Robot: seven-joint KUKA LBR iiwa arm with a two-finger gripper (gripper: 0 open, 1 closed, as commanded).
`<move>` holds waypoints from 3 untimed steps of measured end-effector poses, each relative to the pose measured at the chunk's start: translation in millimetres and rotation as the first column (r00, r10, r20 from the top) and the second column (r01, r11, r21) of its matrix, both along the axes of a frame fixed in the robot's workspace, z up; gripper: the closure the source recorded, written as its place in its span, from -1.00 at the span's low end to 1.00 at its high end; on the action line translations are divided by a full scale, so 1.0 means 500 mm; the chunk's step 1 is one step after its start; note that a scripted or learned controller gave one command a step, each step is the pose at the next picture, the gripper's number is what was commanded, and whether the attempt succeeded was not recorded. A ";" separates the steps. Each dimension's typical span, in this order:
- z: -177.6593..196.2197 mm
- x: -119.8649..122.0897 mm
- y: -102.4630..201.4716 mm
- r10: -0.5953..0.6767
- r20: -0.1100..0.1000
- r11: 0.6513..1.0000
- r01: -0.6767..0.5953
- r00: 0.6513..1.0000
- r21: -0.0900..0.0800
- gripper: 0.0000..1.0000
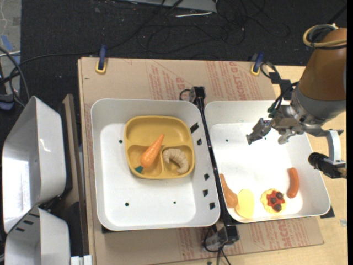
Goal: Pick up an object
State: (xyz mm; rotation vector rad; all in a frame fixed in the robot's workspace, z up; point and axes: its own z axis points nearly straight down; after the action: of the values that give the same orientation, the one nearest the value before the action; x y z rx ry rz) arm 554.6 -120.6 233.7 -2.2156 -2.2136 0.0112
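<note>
Nearest me, along the front wall of the right bin, I see a chicken drumstick, a pale yellow piece, a small pizza and a sausage. Farther back over that bin's bare floor hangs the end effector (fingers spread apart, nothing between them). Off in the left bin, a yellow divided plate holds a carrot and a shrimp.

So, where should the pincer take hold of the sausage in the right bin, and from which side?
Probably at the middle of the sausage, coming straight down from above. It lies flat and nearly upright in the view, so the fingers should close across its narrow width. The right bin wall is close on its right.
</note>
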 end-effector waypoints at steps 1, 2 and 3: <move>0.012 0.005 0.000 0.002 0.012 1.000 -0.002 1.000 -0.002 -1.00; -0.081 -0.003 -0.013 -0.001 0.007 1.000 0.001 1.000 -0.002 -1.00; -0.206 0.001 -0.001 0.000 0.006 1.000 0.000 1.000 0.000 -1.00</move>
State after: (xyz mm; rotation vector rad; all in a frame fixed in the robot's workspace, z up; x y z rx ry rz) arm 555.1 -121.1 130.6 -2.2188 -2.2164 0.0055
